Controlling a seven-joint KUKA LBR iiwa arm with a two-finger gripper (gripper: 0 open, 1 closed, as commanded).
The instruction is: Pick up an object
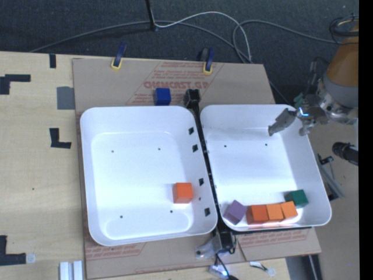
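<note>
Your gripper (291,121) sits at the upper right corner of the right bin (256,118), over its rim, with the grey arm (341,92) reaching in from the right. You have nothing between the jaws. One grey finger (281,123) juts left and downward over the bin wall; whether the jaws stand spread or pressed together cannot be told from this angle.

The objects nearest your jaws lie well apart from them, along the right bin's lower edge. There you find a row: a purple block (235,212) at the left, tilted on its corner; an orange block (256,214) just beside it; a second orange block (274,213) touching that one; a lighter orange block (289,210) next; and a dark green block (298,198) at the right end, set slightly higher. All are small cubes with plain faces.

In the left bin (96,127), a single orange cube (183,192) rests near the lower right area, far from your jaws.

A blue cube (162,95) stands outside the bins on the cardboard sheet (140,74) that covers the bench (29,168), just above the left bin's top rim.
</note>
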